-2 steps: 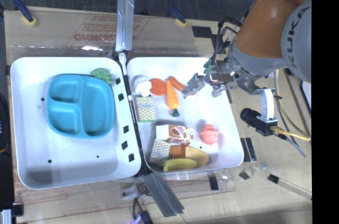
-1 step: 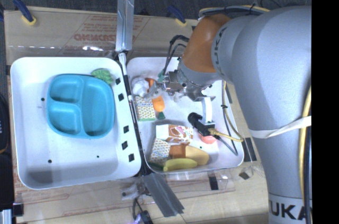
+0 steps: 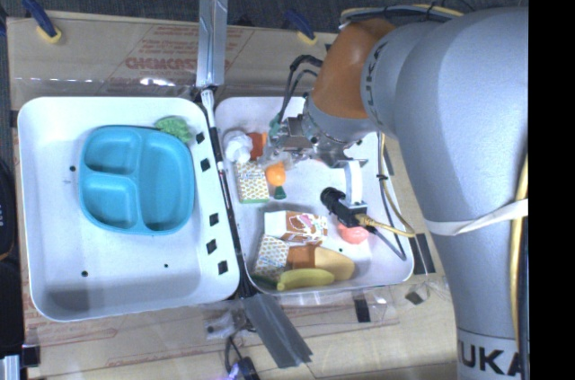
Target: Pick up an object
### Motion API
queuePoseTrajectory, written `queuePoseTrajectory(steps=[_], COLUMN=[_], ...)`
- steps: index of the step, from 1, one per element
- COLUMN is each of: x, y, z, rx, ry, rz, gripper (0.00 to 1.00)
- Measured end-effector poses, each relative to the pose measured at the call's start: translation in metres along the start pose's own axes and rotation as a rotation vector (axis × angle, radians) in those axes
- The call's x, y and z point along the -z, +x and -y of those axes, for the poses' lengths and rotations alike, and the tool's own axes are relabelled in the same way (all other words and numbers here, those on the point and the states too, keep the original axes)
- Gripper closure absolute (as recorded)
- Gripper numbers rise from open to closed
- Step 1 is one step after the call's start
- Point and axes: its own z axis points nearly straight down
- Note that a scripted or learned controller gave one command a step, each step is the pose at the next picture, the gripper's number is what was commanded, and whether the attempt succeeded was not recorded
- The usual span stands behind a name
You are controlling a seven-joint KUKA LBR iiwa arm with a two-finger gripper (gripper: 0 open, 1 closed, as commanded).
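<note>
right bin (image 3: 395,266), near edge to far: yellow banana (image 3: 305,279), likely light, smooth, best gripped across its middle; snack packet (image 3: 304,226); small orange toy (image 3: 275,176) beneath the end effector (image 3: 286,141), whose state cannot be told.

The divided tray (image 3: 137,179) lies in the left bin (image 3: 45,216). In the right bin (image 3: 395,266), the banana (image 3: 305,279) lies at the near edge (just before the cartons (image 3: 292,234)).
</note>
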Motion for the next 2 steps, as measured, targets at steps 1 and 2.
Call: queuePoseTrajectory(steps=[1, 2], x=[-0.008, 0.093], y=[0.002, 0.022], z=[-0.002, -0.035], rx=[0.066, 0.097], ry=[-0.001, 0.005], rz=[0.002, 0.002], gripper=[1.00, 1.00])
